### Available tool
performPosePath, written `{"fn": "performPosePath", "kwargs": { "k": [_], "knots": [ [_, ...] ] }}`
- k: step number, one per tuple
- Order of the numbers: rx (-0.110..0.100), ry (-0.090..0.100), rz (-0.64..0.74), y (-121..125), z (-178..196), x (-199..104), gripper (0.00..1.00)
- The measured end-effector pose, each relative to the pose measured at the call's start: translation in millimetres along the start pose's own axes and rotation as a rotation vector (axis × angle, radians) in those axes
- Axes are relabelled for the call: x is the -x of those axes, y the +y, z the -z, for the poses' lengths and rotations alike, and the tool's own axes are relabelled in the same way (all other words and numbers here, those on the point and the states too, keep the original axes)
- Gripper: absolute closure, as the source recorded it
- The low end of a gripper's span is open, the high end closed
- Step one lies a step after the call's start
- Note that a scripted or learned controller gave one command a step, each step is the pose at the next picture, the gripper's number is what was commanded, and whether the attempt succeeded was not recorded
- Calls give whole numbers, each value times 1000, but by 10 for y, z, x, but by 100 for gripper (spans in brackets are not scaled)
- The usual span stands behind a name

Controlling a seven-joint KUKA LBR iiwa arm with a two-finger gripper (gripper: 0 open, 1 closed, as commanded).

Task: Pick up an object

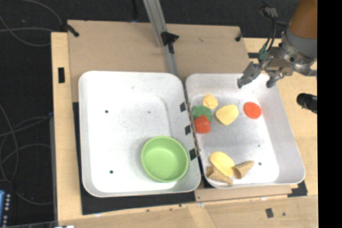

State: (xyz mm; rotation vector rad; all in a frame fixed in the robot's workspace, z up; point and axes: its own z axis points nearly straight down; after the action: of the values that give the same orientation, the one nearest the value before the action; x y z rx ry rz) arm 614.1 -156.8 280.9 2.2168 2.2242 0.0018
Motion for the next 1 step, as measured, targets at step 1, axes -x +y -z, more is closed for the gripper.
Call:
{"fn": "performPosePath", "kwargs": {
  "k": [1],
  "knots": [
    [0,0,0,0,0,0,0]
  ]
}}
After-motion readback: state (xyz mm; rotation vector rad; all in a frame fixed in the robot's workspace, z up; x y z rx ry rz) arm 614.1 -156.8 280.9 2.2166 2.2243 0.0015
